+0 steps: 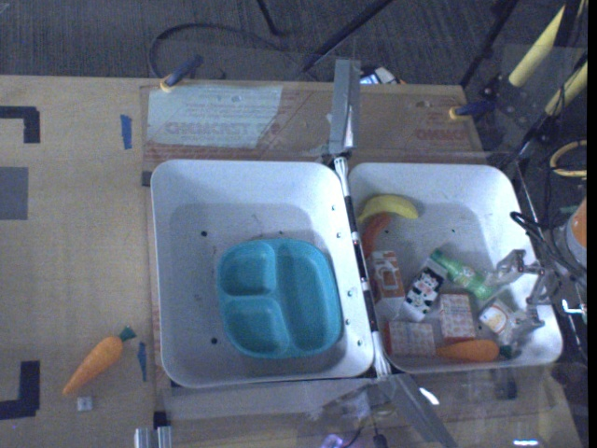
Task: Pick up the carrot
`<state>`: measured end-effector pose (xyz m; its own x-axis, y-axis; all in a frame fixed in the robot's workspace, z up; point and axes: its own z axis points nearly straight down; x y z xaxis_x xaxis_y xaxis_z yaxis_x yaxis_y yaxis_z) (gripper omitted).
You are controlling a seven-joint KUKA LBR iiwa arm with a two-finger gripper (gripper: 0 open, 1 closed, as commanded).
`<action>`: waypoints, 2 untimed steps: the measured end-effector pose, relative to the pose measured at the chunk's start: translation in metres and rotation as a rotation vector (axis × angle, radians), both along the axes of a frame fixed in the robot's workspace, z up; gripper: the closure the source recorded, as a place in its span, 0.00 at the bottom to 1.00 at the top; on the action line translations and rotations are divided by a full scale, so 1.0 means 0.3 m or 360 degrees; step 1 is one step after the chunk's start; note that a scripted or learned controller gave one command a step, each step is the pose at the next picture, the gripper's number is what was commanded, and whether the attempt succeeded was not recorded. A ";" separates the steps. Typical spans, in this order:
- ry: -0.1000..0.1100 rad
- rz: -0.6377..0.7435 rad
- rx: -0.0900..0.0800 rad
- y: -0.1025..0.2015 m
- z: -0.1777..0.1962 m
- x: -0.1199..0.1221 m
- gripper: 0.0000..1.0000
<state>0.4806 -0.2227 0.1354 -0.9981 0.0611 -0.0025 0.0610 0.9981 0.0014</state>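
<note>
Dark carpet floor (pixel 112 17) behind a wooden bench (pixel 65 250).

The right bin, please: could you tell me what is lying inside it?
The right bin holds a banana, a green bottle, a cow-print carton, small boxes and a carrot. Anything beneath them is covered.

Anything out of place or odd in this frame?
Yes. A carrot lies on the bare bench left of the left bin, outside both bins. The gripper is at the right bin's far edge, where another carrot-like orange item lies among the clutter.
</note>
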 end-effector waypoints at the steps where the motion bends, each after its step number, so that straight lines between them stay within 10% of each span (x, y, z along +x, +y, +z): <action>1: -0.0006 0.0450 -0.0003 0.001 -0.026 0.022 0.00; 2: -0.0007 0.0483 -0.0004 0.000 0.257 0.050 0.00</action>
